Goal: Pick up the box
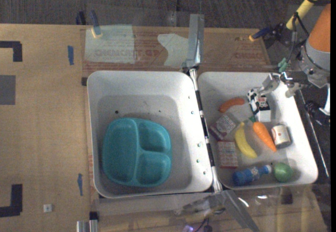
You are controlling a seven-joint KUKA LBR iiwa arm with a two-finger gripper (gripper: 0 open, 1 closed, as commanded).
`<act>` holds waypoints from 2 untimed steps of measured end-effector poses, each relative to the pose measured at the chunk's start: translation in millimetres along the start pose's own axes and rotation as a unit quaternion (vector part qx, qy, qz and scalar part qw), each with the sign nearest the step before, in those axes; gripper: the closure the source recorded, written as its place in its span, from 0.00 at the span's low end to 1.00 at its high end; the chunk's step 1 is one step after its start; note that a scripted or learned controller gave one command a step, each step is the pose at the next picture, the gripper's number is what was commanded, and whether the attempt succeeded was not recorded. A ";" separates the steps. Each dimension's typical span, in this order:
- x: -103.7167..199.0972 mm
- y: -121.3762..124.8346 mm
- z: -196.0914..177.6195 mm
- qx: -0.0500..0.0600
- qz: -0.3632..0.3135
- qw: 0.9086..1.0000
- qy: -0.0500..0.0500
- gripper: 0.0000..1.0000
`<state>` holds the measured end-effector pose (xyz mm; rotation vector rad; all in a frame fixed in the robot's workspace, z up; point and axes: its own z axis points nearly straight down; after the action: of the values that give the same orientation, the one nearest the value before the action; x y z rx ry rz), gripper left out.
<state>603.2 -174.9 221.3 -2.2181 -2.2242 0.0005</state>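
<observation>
The gripper (261, 101) hovers low in the right bin (307, 165) over the small box (227, 125) — the approach step, it seems. Its fingers' state cannot be told — next it likely must settle squarely over the box.

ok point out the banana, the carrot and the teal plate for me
banana (244, 140), camera view, middle of its yellow body
carrot (263, 135), camera view, middle of its orange body
teal plate (125, 147), camera view, floor of its large left compartment
</observation>
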 end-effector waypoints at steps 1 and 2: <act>-42.0 -47.7 121.8 0.001 -0.030 1.000 0.004 0.00; 19.6 -28.8 133.6 -0.003 0.093 0.996 -0.001 0.00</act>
<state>574.3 -155.4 87.7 -2.4191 -2.0112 -0.0045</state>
